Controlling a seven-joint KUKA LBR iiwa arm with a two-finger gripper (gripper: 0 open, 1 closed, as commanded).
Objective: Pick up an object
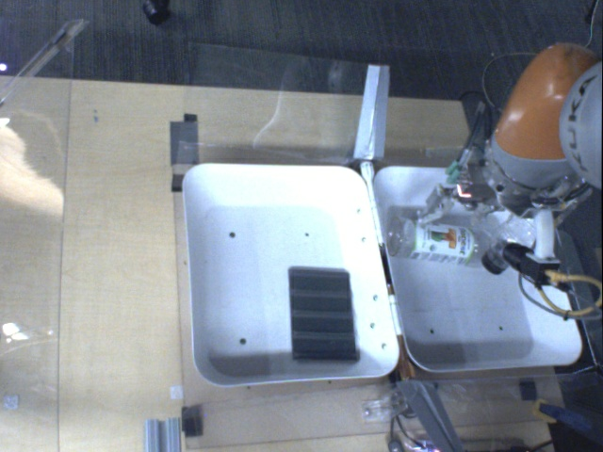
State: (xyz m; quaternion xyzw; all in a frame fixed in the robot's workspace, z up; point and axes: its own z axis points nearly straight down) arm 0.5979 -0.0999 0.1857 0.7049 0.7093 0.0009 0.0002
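Although the black ridged block (322,313) lies nearest, in the near part of the left bin (217,252), it is well apart from the arm and looks stiff, flat and broad, so a grasp across its narrow width is judged necessary. Farther back, the right bin (490,337) holds a clear plastic bottle (441,240) lying on its side at the far left of that bin, close to the dividing wall. The bottle is judged light, smooth and slippery, liable to roll; take hold across the labelled body. The gripper (471,196) hangs just above the bottle's far side; the state of its jaws cannot be determined. Loose cables (556,285) trail at right.
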